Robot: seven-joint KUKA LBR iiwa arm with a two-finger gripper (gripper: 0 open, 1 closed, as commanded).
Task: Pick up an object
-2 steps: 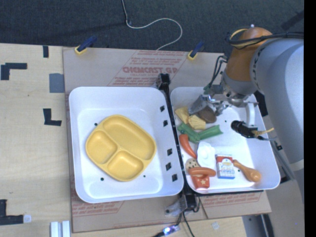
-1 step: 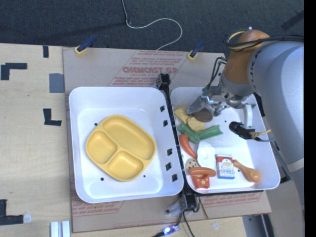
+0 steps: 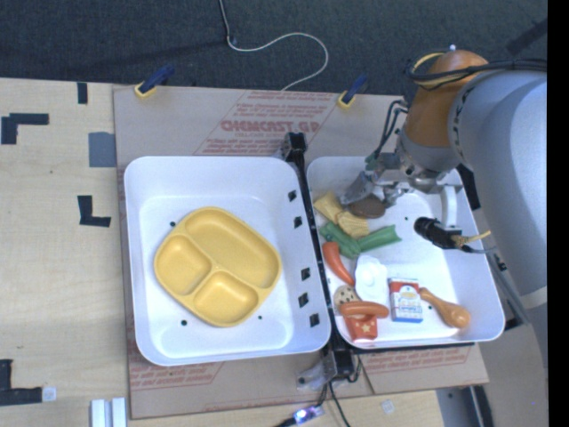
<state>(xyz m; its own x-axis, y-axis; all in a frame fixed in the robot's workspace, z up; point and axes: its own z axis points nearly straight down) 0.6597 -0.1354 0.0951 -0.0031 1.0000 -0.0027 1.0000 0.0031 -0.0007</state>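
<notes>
- A yellow three-compartment tray (image 3: 218, 265) lies alone in the left bin (image 3: 142, 181).
- The right bin (image 3: 484, 314) holds a pile: a yellow corn piece (image 3: 342, 213), a green pod (image 3: 360, 238), an orange carrot (image 3: 337, 261), a small red-and-white carton (image 3: 405, 300).
- A brown rounded piece (image 3: 366, 208) lies just under the hand (image 3: 373, 188), near the bin's back left.
- Whether the hand is clenched or released, I cannot tell.

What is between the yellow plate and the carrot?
In the camera view, the two bins' walls with black clips run between the yellow plate and the carrot. Otherwise, bare white bin floor.
</notes>
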